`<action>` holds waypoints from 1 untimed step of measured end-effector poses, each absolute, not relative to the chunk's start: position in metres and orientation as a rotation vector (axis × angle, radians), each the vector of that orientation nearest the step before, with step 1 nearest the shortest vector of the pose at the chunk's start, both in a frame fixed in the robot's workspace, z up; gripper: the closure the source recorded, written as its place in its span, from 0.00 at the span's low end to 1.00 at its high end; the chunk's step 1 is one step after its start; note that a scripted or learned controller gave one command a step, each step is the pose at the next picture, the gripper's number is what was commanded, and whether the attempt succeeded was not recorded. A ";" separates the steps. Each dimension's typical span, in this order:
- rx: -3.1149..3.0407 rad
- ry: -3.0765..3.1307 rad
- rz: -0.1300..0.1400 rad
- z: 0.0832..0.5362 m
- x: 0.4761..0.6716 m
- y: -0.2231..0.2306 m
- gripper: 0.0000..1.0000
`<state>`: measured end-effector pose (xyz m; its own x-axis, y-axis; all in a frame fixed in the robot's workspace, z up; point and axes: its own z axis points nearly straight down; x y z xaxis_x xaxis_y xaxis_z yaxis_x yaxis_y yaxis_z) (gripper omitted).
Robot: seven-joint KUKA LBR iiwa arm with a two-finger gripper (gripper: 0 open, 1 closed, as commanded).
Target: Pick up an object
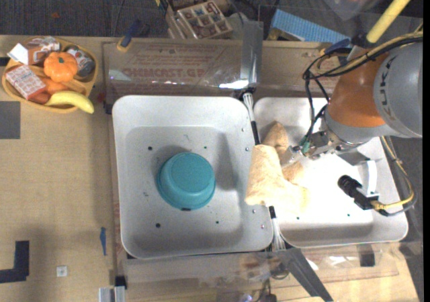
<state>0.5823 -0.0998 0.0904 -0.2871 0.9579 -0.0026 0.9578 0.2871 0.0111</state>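
While 2 white bins sit side by side, a tan cloth [272,176] lies crumpled in the right bin [349,230], draped over its left wall at frame centre. Soft and light, it would likely pinch best at a raised fold. Left of it sits a teal bowl [187,180]. Behind, the gripper [310,148] hovers just beside the cloth; its opening cannot be told.
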 end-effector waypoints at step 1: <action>1.874 2.505 0.018 0.102 0.584 -0.102 1.00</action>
<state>0.5838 -0.1018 0.1020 -0.2823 0.9593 -0.0035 0.9592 0.2823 0.0168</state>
